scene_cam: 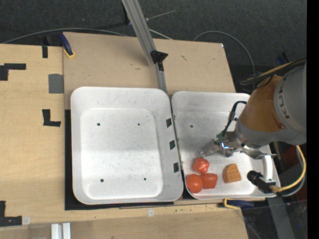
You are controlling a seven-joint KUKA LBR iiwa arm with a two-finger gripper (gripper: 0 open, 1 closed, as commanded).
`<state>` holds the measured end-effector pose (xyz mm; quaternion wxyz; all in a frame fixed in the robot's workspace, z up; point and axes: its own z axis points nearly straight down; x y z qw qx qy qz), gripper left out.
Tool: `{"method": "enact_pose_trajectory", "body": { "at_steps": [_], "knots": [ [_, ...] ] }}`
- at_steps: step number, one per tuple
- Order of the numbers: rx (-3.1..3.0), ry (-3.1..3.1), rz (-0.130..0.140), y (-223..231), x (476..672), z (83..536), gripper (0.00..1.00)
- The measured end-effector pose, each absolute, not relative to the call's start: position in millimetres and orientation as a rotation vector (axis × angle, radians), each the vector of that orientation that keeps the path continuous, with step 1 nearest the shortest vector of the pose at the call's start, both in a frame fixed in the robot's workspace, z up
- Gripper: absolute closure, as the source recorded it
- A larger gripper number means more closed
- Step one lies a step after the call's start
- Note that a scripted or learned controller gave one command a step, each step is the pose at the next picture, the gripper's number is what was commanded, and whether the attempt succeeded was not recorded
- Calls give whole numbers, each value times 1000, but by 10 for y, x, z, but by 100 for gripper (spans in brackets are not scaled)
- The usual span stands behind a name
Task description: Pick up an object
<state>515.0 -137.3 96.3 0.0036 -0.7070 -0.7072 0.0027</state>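
1. Red objects (201, 165) cluster in the right bin's (199, 108) near corner, with an orange block (232, 173) just beside them.
2. The pincer (215, 148) hovers just above the red cluster; whether it is spread or pressed together, I cannot tell.
3. The left bin (119, 98) sits alongside on the worktop (104, 59).
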Motion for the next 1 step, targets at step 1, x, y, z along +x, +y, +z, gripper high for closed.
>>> {"method": "enact_pose_trajectory", "body": {
  "at_steps": [1],
  "knots": [
    [-2217, -2221, 3, -1369, 5166, 1098, 100]
  ]
}}
